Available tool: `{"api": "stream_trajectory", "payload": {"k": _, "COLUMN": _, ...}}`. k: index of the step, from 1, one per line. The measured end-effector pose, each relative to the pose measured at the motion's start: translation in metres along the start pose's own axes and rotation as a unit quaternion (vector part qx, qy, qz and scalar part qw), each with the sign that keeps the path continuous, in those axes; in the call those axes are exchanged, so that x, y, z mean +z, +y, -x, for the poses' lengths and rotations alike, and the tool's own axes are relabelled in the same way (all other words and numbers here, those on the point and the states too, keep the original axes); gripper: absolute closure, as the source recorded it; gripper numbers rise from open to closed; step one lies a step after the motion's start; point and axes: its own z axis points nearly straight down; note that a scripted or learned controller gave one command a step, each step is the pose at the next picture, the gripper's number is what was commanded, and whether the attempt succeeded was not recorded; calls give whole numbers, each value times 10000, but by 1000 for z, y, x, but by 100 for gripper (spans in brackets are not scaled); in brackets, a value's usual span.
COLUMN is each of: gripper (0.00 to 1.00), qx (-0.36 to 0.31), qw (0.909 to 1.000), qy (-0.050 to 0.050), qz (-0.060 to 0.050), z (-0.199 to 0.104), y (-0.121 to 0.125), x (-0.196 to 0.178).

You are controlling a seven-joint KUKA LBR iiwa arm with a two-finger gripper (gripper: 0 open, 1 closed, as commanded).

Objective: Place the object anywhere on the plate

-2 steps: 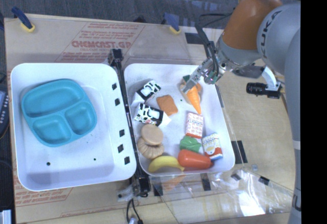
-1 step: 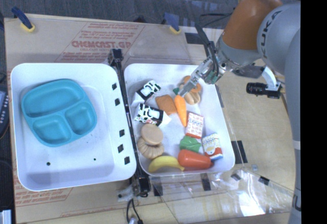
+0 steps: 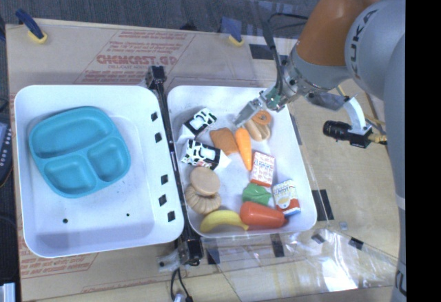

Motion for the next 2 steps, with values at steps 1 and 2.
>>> {"api": "stream_trajectory", "payload": {"k": 1, "gripper": 0, "qx": 2337, "qw": 9723, "qy": 4, "qz": -11, "z": -54, "y": -53, "x": -31}}
{"api": "stream_trajectory", "payload": {"k": 2, "gripper": 0, "qx": 3058, "qw": 9521, "qy": 9, "qz": -19, "z": -80, "y": -59, "x": -14}}
